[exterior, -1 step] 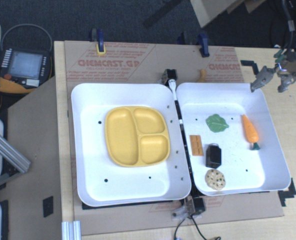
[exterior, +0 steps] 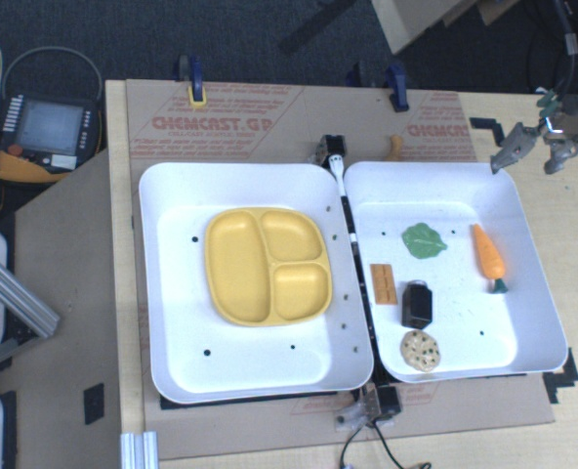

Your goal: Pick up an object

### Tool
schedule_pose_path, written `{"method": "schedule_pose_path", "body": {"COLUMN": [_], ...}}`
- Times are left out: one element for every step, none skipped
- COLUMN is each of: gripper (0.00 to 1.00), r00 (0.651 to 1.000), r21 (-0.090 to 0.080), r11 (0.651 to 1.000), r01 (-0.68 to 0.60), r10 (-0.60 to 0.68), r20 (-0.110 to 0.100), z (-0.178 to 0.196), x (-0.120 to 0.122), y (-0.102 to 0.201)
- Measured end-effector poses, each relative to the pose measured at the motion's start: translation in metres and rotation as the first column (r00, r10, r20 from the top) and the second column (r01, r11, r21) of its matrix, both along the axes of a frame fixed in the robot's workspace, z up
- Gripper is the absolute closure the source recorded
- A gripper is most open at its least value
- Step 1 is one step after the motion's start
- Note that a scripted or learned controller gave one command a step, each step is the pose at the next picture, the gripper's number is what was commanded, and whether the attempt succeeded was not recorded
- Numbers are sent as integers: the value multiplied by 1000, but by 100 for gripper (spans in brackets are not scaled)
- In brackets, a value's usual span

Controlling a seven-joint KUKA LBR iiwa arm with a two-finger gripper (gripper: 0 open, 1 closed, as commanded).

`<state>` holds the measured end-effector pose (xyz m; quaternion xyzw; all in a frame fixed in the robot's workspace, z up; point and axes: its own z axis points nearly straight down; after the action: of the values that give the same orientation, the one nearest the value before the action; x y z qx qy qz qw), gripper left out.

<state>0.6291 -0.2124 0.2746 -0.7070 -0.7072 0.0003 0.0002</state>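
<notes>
Pre-grasp: gripper (exterior: 529, 147) hung wide apart, holding nothing, past right bin's (exterior: 533, 223) far corner.
Carrot (exterior: 487, 253) lay nearest, apart from the leaf (exterior: 424, 240); recommended approach from directly above, jaws set across its width.

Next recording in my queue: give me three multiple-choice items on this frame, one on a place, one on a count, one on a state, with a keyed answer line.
1. Where does the yellow divided plate lie?
A. in the left bin
B. in the right bin
C. on the bare bench

2. How many loose items lie in the right bin?
A. two
B. five
C. eight

3. What is the gripper doing?
A. pressing on the cookie
B. lifting the plate
C. hanging above the right bin's far right corner, apart from every item

Answers: A, the plate sits inside the left bin. B, green leaf, carrot, brown block, black block, cookie. C, it touches no item.
</notes>
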Motion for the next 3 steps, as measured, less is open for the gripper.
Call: {"method": "schedule_pose_path", "body": {"gripper": [0,0,0], "r00": [1000,1000,1000], "r21": [1,2,2], "r11": [1000,1000,1000], "r01": [1,1,0], "r10": [-1,-1,0], "r20": [-5,-5,-5], "z": [-47,-96,-150], "x": [1,-8,-19], "y": [-8,-11,-7]}}
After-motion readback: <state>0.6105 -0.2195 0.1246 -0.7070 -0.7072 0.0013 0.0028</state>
